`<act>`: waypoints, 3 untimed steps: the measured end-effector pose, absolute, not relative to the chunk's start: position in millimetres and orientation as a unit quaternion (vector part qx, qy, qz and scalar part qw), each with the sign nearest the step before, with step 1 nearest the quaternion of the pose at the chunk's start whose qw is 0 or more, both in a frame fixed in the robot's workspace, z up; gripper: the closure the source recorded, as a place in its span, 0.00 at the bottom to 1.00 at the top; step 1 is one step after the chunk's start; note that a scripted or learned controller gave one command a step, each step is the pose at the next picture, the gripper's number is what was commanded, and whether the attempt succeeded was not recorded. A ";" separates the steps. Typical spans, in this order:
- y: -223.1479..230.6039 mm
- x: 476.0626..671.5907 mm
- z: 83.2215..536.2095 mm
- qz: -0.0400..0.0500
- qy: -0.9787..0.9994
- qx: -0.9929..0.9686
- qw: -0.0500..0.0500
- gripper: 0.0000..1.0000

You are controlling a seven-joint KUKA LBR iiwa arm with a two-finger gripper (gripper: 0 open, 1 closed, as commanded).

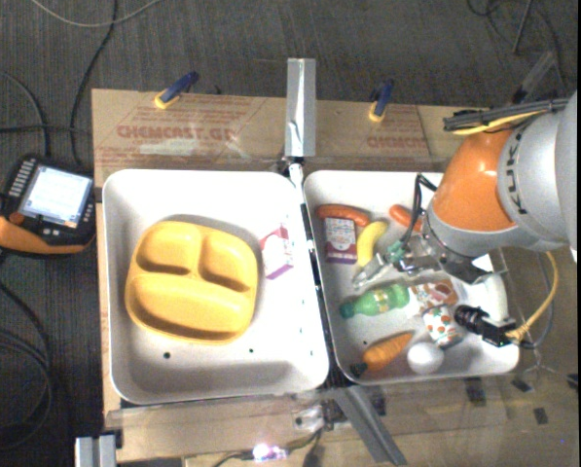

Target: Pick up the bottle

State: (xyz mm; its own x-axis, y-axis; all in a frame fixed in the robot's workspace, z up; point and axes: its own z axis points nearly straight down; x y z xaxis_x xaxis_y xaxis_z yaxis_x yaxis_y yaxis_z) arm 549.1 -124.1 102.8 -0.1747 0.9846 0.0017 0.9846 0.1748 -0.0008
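A small green bottle [376, 302] with a yellowish label lies on its side in the right bin [494, 358], near the middle. My gripper [375, 269] hangs just above and behind it, and its metal fingers stand open with nothing between them. A red bottle-like item with a white label [339, 234] lies flat at the back left of the same bin, to the upper left of the gripper. The grey arm with its orange band [475, 188] reaches in from the right and hides the bin's far right corner.
In the right bin lie a yellow banana [371, 238], an orange carrot [388, 350], a white egg [424, 358] and a patterned toy [438, 317]. The left bin [125, 358] holds a yellow divided plate [193, 278] and a pink-and-white packet [277, 253].
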 end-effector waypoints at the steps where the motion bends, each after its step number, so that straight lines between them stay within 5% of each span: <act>1: -107.0 521.5 90.7 -0.003 -0.766 -0.643 -0.010 0.00; 2: -115.8 515.6 227.1 0.001 -0.770 -0.638 0.000 0.00; 3: -108.5 483.3 173.8 0.001 -0.782 -0.623 0.002 0.00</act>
State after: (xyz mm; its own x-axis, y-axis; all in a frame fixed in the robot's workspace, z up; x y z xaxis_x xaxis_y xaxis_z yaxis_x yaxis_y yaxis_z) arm 483.3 -108.5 173.8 -0.2228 0.9749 0.0013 0.9749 0.2228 -0.0032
